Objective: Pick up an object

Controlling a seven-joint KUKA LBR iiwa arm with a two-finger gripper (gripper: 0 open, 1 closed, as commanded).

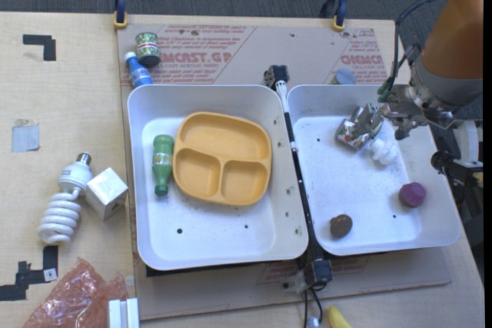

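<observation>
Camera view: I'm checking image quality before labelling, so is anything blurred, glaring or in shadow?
Camera view: even, soft light, with no strong glare on the white bins; the yellow tray and green bottle are sharp; the gripper is a small, cluttered patch that is hard to read; the orange band looks soft.

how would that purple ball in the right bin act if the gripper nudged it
The purple ball looks round, so it would probably roll across the right bin floor. It lies near the bin's right wall, which may stop it. It looks small, so likely light.
</observation>
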